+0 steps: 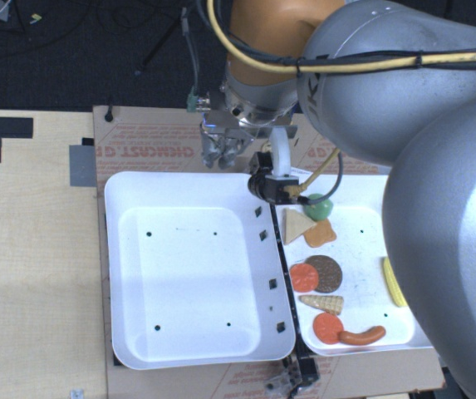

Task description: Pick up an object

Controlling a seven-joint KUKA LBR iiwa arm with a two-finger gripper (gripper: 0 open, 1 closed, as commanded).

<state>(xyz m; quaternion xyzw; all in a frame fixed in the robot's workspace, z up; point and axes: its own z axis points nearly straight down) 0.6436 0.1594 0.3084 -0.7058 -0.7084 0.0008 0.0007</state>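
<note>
Hovering past the far rim of the view-left shallow white plastic bin (188,273), jaws blurred, can't tell open or shut, nothing seen held. Likely nearest pick: small green round ball (319,208) in the view-right white bin (362,248), lying view-right of jaws and nearer the camera.

You look down aslant from one camera fixed above the counter (30,248), fairly near, over left bin (188,273) and right bin (358,264).

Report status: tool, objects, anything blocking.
Tool above board behind left bin. Toy food all in right bin, apart from tool. Arm overhangs that bin's right side.
</note>
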